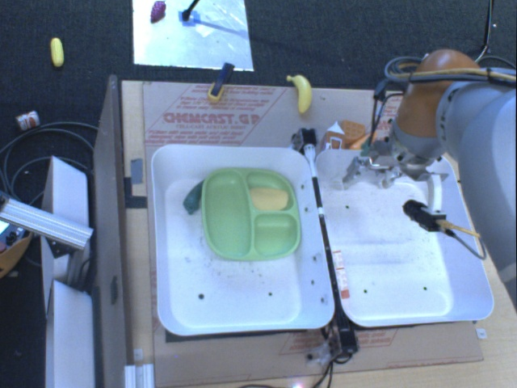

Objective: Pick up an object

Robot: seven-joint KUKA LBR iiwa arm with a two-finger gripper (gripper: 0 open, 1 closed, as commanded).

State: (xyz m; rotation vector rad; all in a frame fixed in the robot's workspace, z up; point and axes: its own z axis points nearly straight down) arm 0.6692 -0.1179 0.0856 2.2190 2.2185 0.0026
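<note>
One pincer is all I have to work with, and from my feed it hangs over the far end of the right bin, close to the divider between the two bins; the grey arm covers so much of it that I cannot tell whether it is released or clenched. Well apart from it, across the divider, the left bin holds a pale green sectioned tray lying flat near the bin's middle. The yellow piece I take as my target sits in the tray's upper right compartment. It is a smooth, soft-edged, pale yellow slab, and its long axis runs across my view from left to right, almost level, one end toward the tray's large left section and the other toward the divider. Just beside the tray's left rim, touching or nearly so, lies a dark teal thing, slanted with its upper end leaning right. Beyond the bins, on the bench, I see a banana standing roughly along the view's depth, and an orange and white object just behind the right bin's far edge.
</note>
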